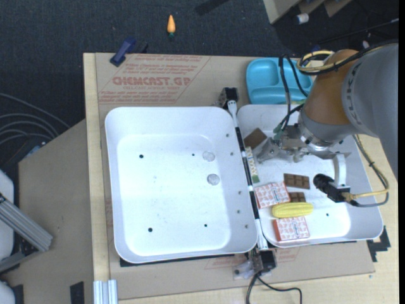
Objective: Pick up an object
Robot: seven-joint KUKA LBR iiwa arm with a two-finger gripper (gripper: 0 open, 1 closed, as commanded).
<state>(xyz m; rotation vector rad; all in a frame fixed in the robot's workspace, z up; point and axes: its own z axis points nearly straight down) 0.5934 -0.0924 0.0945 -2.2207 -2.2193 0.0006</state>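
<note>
Objects, a yellow corn cob included, fill the right bin; hand state unclear.

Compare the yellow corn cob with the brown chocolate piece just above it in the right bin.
The corn cob is yellow, rounded and long; the chocolate piece is dark brown, flat and rectangular. The corn cob lies across two patterned cards, while the chocolate piece sits directly on the right bin. Both lie roughly crosswise, untouched by the end effector.
</note>
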